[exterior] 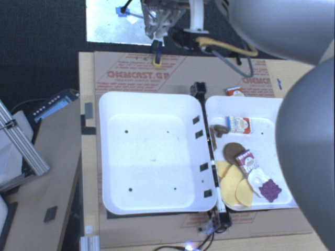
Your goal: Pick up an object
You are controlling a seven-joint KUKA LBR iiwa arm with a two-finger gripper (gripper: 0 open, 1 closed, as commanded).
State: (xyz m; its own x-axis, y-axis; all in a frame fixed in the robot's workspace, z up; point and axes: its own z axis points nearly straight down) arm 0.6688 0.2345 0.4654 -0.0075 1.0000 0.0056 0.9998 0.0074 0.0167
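Yellow slices (pixel 234 183) and packets wait in the right bin (pixel 264 106); my tool (pixel 157 37) hangs far above the table, clear of both (grip state: cannot tell).

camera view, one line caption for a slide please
KUKA end effector raised above the bench beyond the left bin, with a small yellow item under its tips; assorted objects lie in the right bin.

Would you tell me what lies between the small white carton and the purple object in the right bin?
In the camera view, between the white carton and purple object lie a brown disc and a red-and-white packet.
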